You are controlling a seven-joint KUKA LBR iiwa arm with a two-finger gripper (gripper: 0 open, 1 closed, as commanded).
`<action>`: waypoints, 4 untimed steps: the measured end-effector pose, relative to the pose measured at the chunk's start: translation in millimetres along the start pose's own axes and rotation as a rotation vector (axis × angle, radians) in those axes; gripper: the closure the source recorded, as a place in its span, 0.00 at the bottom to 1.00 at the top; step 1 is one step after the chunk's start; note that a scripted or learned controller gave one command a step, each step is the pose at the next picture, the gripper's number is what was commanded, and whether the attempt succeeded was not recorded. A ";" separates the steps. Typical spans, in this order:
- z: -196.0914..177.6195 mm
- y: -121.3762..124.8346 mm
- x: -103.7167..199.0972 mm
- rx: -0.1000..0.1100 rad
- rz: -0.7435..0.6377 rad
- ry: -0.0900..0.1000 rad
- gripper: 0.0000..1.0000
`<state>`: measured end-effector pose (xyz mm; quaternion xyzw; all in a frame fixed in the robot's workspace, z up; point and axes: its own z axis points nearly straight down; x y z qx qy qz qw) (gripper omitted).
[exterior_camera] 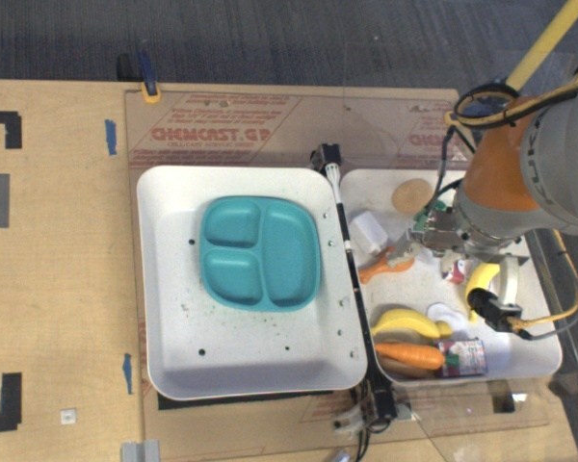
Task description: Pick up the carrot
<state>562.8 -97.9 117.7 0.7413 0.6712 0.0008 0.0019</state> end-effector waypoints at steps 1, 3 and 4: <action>28.8 18.7 4.9 -0.007 0.432 0.002 0.00; 28.2 -30.8 -4.8 -0.007 0.609 0.000 0.00; 17.4 -31.1 -7.2 -0.007 0.607 -0.007 1.00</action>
